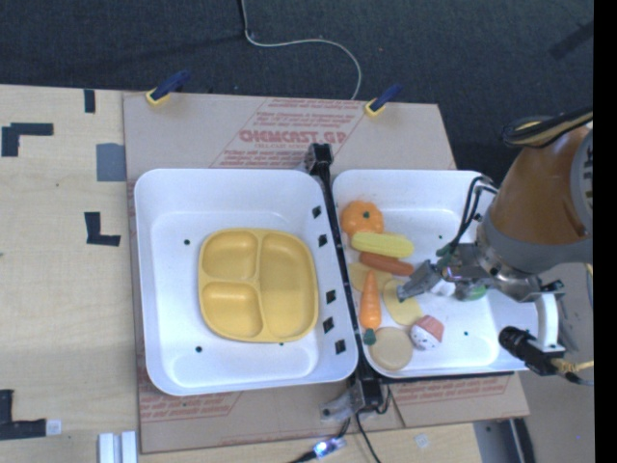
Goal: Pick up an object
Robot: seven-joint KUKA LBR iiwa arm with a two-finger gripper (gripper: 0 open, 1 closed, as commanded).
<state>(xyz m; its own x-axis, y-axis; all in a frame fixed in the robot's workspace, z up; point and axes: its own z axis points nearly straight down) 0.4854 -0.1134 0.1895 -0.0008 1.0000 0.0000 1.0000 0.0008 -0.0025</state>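
Meanwhile the gripper point(416, 285) hovered, fingers apart and holding nothing, over toy food in the right bin point(453, 186), centre-right of frame.

arm point(540, 201) cut off at right, pale food slice point(400, 307) partly hidden under it

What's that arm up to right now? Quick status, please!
Gripper low in right bin, over the toy food, nothing held. Carrot and corn cob beside it. Yellow tray alone in left bin.
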